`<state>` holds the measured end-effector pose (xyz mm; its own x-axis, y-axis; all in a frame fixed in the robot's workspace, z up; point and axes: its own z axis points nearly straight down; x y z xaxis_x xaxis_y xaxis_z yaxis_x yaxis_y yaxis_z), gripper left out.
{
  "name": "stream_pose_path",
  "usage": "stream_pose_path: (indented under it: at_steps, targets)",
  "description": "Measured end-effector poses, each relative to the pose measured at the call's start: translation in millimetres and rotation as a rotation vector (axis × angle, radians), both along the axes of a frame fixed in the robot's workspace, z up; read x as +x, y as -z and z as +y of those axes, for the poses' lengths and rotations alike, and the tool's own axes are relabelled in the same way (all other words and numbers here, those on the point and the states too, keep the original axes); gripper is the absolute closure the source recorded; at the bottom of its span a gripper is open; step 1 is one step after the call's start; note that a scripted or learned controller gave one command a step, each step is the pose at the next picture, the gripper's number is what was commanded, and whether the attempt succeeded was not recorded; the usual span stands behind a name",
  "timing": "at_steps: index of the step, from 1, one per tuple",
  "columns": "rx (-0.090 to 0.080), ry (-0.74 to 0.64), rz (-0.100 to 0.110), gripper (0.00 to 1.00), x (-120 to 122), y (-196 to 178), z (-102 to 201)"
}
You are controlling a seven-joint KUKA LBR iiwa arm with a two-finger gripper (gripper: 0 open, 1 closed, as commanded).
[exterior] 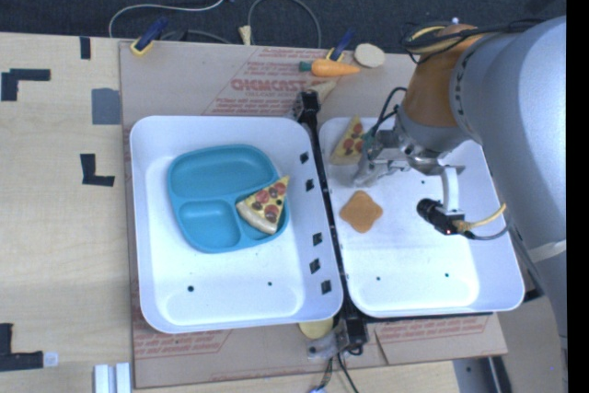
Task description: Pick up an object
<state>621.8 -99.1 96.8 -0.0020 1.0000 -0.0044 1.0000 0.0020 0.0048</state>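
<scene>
The left bin (pixel 152 290) sits on a sheet of printed cardboard (pixel 262 83) laid over the wooden counter (pixel 55 271), and it serves here as the landmark. Inside the left bin, toward its far half, lies a blue divided plate (pixel 207 198) with 3 compartments, and a toy pizza slice (pixel 265 205) rests tilted on that plate's right edge, overhanging the rim nearest the divider between the 2 bins. Beyond the left bin's far right corner, on the cardboard, lie a toy carrot (pixel 333 67) and, just right of it, a pale round piece (pixel 369 56). Touching the left bin's right wall is the right bin (pixel 414 290). In the right bin's far left corner, close to the shared wall, a second pizza slice (pixel 349 141) leans against the bin's side. Nearer the camera than that slice, and apart from it, a small tan cookie-like piece (pixel 361 213) lies flat on the bin floor. The end effector (pixel 373 163) hangs between these 2 things, just right of the second pizza slice and just beyond the tan piece; whether it is parted or closed cannot be told from this angle, and nothing is seen clamped in it. The grey arm (pixel 529 133) with its orange band (pixel 434 92) covers the right bin's far right part.
</scene>
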Motion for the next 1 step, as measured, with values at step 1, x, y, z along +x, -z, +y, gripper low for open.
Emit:
stream_pose_path:
  at_steps: [1]
  targets:
    - [0.000,0.000,0.001,0.00,-0.3,0.8,0.0]
